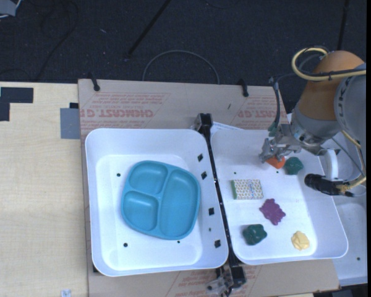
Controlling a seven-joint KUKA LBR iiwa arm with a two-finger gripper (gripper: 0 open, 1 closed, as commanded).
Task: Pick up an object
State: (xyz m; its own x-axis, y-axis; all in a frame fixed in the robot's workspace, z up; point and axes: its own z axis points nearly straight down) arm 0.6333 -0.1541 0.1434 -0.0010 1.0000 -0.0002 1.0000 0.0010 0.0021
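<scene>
In the right bin (pixel 324 228), my gripper (pixel 274 151) is down at the far side, directly over a small orange object (pixel 276 163) whose edge shows just below it. I cannot make out whether the orange object is between the fingers. A teal object (pixel 292 165) lies just to its right. Nearer the front lie a patterned beige block (pixel 247 189), a purple object (pixel 272 211), a dark green object (pixel 255 234) and a yellow object (pixel 300 241).
The left bin (pixel 105 166) holds a blue divided plate (pixel 161 198). A black divider (pixel 213 197) runs between the bins. The arm with its orange band (pixel 328 85) looms over the right bin's far right corner, with cables and a black part (pixel 321 182).
</scene>
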